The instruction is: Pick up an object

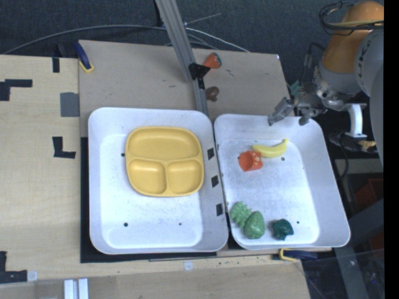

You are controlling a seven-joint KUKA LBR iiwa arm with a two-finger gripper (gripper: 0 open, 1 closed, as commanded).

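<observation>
Claw [288,113] above banana [272,148]

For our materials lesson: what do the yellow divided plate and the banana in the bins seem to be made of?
Yellow divided plate: probably moulded plastic, matte to satin; uniform colour, rounded compartment ridges, soft highlights.
Banana: likely a plastic or rubber toy; flat, even yellow with no spots, though it is small in this view, so the material stays uncertain.

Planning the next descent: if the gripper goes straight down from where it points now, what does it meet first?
Probably the bare floor of the right bin near its far rim. The gripper hangs just beyond the banana, though depth is unclear.
</observation>
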